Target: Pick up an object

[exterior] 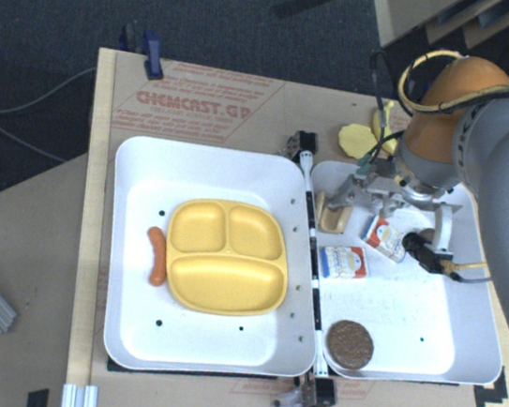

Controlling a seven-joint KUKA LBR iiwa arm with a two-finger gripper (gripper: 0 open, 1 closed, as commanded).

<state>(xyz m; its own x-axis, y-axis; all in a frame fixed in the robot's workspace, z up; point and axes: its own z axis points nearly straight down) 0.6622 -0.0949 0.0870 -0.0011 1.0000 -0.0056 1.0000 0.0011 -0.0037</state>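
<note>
My gripper [397,202] hangs below the orange wrist band over the far end of the right bin [424,337]. Just under it lies a small red and white packet [384,238]. A blue and white carton [342,261] lies to the left of that, near the bin's left wall. A tan block [332,217] sits in the far left corner of this bin. A brown round disc [349,344] rests at its near left corner. I see nothing lifted off the bin floor.
The left bin [126,302] holds a yellow divided plate [226,257] with an orange sausage [158,255] beside it. A yellow object [357,140] lies on the bench behind the right bin. A blue clip [151,54] stands at the board's far left corner.
</note>
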